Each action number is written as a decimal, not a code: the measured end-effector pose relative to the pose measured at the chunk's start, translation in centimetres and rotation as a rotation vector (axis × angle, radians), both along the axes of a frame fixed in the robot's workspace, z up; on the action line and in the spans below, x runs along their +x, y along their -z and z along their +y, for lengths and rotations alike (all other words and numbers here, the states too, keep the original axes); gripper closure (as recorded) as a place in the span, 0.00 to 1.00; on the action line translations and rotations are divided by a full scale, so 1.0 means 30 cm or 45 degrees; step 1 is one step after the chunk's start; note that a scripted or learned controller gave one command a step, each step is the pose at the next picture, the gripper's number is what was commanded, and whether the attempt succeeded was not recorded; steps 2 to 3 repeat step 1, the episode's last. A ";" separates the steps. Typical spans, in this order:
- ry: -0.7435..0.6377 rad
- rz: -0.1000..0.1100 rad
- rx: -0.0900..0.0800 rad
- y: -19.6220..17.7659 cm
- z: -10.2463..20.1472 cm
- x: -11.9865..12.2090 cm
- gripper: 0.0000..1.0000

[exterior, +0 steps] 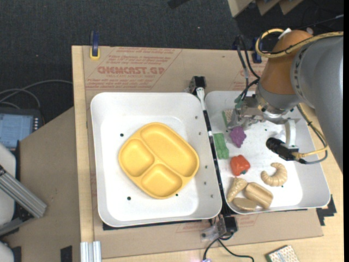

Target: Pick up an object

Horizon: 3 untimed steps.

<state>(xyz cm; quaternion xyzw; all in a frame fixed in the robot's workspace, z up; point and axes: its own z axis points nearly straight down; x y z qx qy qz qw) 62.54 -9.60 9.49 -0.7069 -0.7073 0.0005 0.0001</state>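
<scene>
We've got a small purple toy [238, 137] sitting in the upper part of the right bin [313, 192], and the tool [240, 119] is right above it, close enough that we can't say if they're touching. We can't tell how far open the tool is either, the wrist hides too much.

Just left of the purple piece there's a green block [220, 146] lying along the bin's left wall. Below it we see a red pepper-looking thing [239, 165], then a croissant [275, 174] off to the right, and a bread loaf [258, 195] with a cone-shaped piece [235, 187] down near the front edge.

The left bin [109, 162] holds a yellow divided plate [158, 160]. Both bins sit on the cardboard-covered tabletop [136, 67].
</scene>
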 end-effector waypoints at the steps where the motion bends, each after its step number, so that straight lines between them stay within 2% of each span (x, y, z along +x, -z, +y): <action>1: -0.006 -0.012 0.001 -0.326 0.189 -0.027 1.00; 3: -0.006 -0.012 0.001 -0.326 0.189 -0.027 1.00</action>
